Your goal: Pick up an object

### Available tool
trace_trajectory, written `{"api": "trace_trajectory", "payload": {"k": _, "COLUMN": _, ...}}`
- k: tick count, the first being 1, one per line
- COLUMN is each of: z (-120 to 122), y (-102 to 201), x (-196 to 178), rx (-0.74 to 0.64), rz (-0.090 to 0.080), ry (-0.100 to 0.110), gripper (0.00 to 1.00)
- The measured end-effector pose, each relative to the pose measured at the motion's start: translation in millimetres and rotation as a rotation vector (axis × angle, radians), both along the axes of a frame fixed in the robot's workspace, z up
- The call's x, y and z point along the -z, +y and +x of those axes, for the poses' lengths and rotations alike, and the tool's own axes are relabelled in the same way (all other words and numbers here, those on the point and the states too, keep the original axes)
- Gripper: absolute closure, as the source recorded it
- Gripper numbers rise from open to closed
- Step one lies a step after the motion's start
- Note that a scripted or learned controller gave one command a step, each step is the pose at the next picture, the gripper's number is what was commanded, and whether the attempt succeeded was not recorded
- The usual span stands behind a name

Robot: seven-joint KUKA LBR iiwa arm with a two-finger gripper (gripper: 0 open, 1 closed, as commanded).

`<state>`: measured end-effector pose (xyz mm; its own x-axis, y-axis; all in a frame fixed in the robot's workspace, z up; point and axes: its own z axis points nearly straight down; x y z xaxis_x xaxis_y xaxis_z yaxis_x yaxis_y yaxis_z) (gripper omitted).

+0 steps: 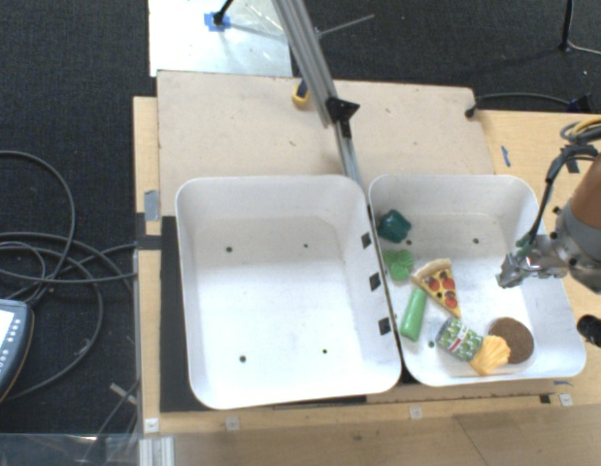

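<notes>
A big flat tan wooden bench (281,129) fills the middle of the picture. Dark grey carpet floor (57,66) lies all around it. Black cables (33,250) curl on the carpet at the left side. A grey screen gadget (4,343) sits at the lower left edge. A long silver metal pole (305,37) slants down from the top middle. A shiny clear plastic sheet (217,22) lies at the top, with a bit of blue tape (216,20) on it.
</notes>
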<state>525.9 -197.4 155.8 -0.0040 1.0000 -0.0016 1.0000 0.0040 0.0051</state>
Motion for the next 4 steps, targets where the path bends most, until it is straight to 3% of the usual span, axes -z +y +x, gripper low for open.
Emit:
{"api": "trace_trajectory", "payload": {"k": 1, "z": -3.0, "y": -10.2, "x": -55.6, "rx": 0.001, "rz": -0.002, "ry": -0.002, "gripper": 1.0}}
{"api": "trace_trajectory", "payload": {"k": 2, "z": -1.1, "y": -1.1, "x": -105.7, "rx": -0.002, "rz": -0.001, "ry": -0.003, "gripper": 1.0}}
{"api": "trace_trajectory", "payload": {"k": 4, "z": 26.3, "y": 101.6, "x": -97.1, "rx": -0.006, "rz": 0.003, "ry": 0.004, "gripper": 1.0}}
